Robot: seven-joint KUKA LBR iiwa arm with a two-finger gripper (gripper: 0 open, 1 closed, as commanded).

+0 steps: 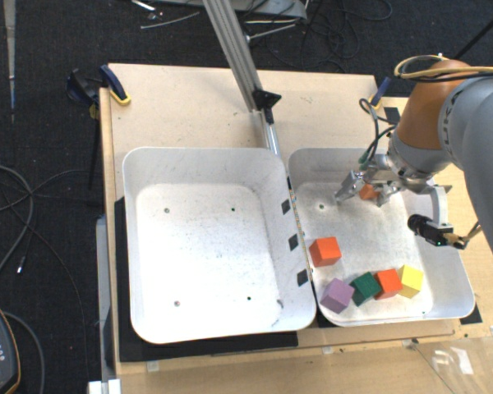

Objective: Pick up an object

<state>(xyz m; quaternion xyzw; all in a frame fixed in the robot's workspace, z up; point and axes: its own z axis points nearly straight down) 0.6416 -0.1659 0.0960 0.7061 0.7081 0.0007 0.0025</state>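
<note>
We see the arm [448, 125] entering from the right of the frame, grey w/ an orange band, wrist angled down over the right bin [452, 298]. The claw [364, 191] sits in the upper part of that bin, approx. centre-right of the frame. Claw state: fingers closed on a small orange object [366, 192], visible between the metal fingertips; we cannot tell whether the object is clear of the bin floor.

Other items, all in the right bin, lower right of the frame:
- orange cube [324, 250], alone, near the bin's left wall, well apart from the claw
- purple cube [337, 294], lowest-left of the row
- green cube [366, 288], just beside the purple one
- red-orange cube [389, 282], touching the green
- yellow cube [412, 280], at the row's right end

Left bin [148, 171] occupies centre-left of the frame, beside the right bin. Both bins rest on the tan tabletop [189, 109]. A metal rod [234, 43] runs diag. from top centre down to the bins' junction
</note>
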